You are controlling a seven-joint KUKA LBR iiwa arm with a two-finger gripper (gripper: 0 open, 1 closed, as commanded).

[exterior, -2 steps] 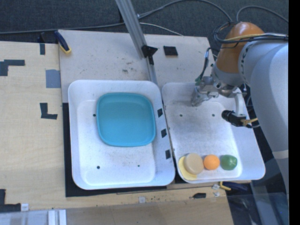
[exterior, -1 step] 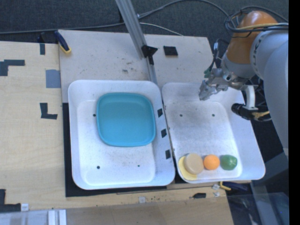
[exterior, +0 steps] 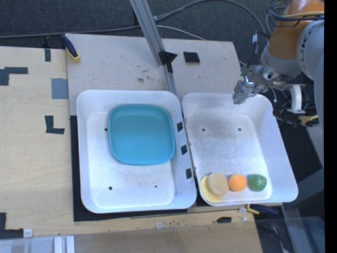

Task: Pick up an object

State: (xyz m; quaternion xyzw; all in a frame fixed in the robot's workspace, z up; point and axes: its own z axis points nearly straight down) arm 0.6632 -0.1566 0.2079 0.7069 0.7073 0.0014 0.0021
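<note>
objects for picking sit in row along near wall of right bin: tan puck on yellow piece, orange ball, green ball, each just beside next. row's long axis runs left-right, parallel to near rim; balls have no heading. blue plate lies flat in left bin. gripper hangs over far rim of right bin, well apart from row; grip state cannot tell. nothing lifted yet; approach, grasp, lift all left.

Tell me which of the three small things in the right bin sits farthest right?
The green ball, at the row's right end, beside the orange ball; the tan disc sits leftmost.
</note>
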